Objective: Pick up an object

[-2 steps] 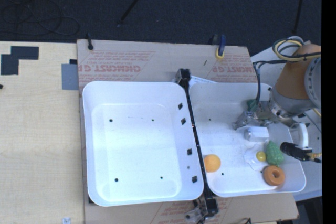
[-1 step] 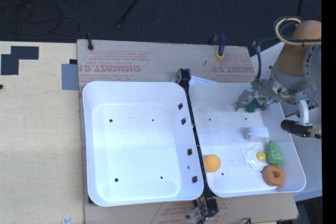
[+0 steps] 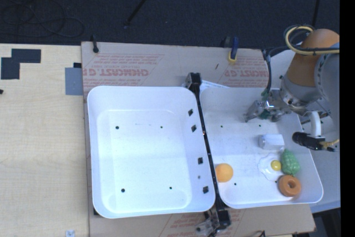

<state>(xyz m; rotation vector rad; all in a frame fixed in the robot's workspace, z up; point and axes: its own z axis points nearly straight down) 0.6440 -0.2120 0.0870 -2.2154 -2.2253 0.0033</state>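
- The gripper point(image 3: 256, 114) is seen over the upper part of the right bin point(image 3: 238, 197), its metal fingers pointing left and down toward the bin floor; whether they are spread or closed cannot be told, and nothing is seen between them.
- The grey arm point(image 3: 324, 83) with its orange band point(image 3: 310, 58) is seen entering from the right edge, above the bin's far right corner.
- A small pale block point(image 3: 272, 141) is found on the bin floor just below the gripper, apart from it.
- A fried-egg toy point(image 3: 272, 167) is placed lower right in the same bin, with a green knobbly object point(image 3: 290, 162) touching its right side.
- A brown ring-shaped doughnut point(image 3: 289, 185) lies just below the green object, near the bin's lower right corner.
- An orange ball point(image 3: 223, 172) rests near the right bin's left wall, well apart from the gripper.
- The left bin point(image 3: 111, 97) is set beside the right one, on a cardboard sheet point(image 3: 138, 66).
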